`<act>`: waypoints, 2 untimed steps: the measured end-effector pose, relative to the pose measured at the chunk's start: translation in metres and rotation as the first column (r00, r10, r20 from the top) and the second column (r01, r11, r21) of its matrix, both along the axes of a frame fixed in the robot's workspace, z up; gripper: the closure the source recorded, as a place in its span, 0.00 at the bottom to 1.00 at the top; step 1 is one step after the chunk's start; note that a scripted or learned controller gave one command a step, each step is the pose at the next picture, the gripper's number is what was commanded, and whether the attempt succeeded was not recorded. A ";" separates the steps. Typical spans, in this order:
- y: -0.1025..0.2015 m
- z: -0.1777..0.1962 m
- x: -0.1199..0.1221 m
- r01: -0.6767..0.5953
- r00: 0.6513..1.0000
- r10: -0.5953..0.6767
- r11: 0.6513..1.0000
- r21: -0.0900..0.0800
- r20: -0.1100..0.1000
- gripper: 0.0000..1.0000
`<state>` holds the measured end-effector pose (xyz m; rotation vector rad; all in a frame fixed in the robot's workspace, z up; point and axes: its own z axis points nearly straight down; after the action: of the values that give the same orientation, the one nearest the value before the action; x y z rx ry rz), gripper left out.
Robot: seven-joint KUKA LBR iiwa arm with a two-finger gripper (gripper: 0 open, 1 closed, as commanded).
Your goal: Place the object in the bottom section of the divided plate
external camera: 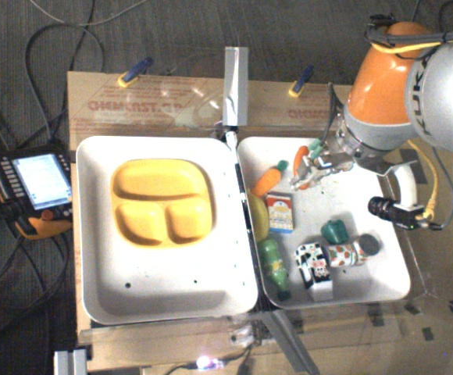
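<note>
Right now the gripper [311, 166] hangs over the top of the right bin [383, 276], its jaws too blurry to tell open or shut, while the carrot [269, 180] lies just to its left, slanting, far from the yellow divided plate [162, 201].

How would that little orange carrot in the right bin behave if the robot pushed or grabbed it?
The carrot looks like a smooth, tapered plastic toy, so it is probably light and stiff. Lying on its side, its rounded body would likely roll or swing around when nudged. The glossy surface may slip between the fingers.
</note>
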<state>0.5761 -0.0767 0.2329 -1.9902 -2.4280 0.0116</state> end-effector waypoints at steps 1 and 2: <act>-0.003 0.190 0.009 -0.070 0.998 0.070 0.998 0.000 0.003 1.00; 0.009 0.199 -0.001 0.235 0.972 -0.235 0.972 -0.002 0.003 1.00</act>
<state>0.5753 -0.0681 0.4316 -2.2653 -2.1779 0.0111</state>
